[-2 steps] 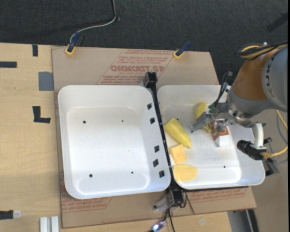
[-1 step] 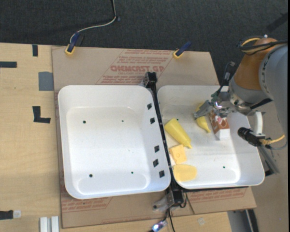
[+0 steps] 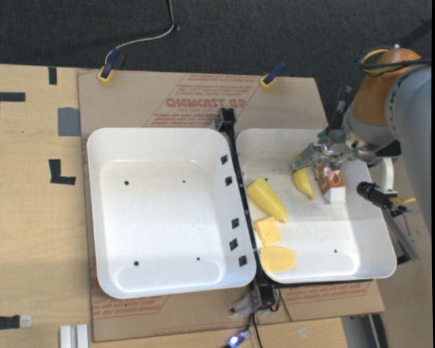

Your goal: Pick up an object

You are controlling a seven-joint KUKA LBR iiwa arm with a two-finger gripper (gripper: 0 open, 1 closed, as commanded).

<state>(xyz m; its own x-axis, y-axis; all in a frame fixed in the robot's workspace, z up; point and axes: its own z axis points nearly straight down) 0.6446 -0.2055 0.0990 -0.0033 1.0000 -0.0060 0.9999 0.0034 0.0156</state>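
Altogether four yellow pieces in right bin, gripper above

Bins, white, shallow: two, the left bin and the right bin. Yellow pieces in the right bin: four, namely one cone, one square block, one flat round piece, and one small curved piece. Small red-and-white box: one. Clips on the cardboard's far edge: two.
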